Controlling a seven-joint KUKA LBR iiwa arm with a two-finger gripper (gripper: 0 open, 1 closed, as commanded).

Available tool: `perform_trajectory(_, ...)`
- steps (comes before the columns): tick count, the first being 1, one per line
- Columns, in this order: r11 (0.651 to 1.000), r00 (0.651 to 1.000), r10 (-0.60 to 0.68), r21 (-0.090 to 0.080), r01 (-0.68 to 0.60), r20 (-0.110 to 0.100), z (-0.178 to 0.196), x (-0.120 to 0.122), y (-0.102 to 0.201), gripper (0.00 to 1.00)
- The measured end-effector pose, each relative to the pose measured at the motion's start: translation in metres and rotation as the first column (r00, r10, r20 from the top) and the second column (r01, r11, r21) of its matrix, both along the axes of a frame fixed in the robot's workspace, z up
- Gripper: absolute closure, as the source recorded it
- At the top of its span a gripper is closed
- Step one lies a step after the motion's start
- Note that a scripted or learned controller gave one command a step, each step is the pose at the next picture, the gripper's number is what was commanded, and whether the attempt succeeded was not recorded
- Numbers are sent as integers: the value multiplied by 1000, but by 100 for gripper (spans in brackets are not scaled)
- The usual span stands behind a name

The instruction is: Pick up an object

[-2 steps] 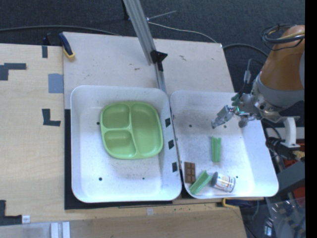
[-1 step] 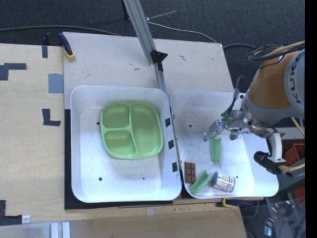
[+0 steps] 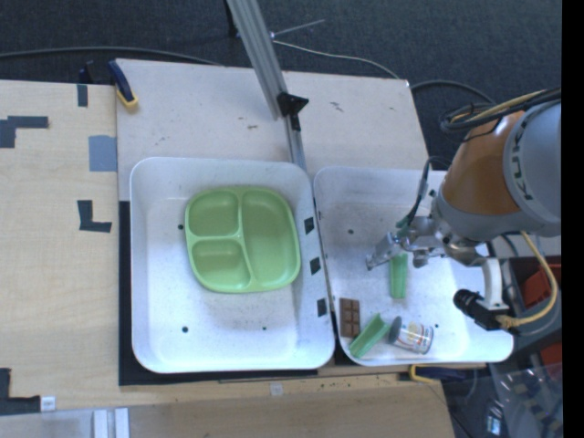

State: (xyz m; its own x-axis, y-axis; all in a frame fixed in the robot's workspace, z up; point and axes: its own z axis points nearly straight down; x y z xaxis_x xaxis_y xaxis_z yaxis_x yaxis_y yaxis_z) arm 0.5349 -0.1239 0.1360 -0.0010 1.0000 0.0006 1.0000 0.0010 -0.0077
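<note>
My gripper [image 3: 398, 250] hangs over the right bin [image 3: 365, 194]; I can't tell its state. The green stick [image 3: 398, 276] lies just at its 6 o'clock, long axis running 12 to 6, so I'd drop in across that axis
</note>
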Motion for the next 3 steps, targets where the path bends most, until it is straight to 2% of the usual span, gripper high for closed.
perform_trajectory(1,1000,1000,-1,-5,1,10,-47,1,-1,0)
perform_trajectory(2,1000,1000,1,-3,-1,11,-35,1,0,100)
perform_trajectory(3,1000,1000,0,-1,0,10,7,2,1,100)
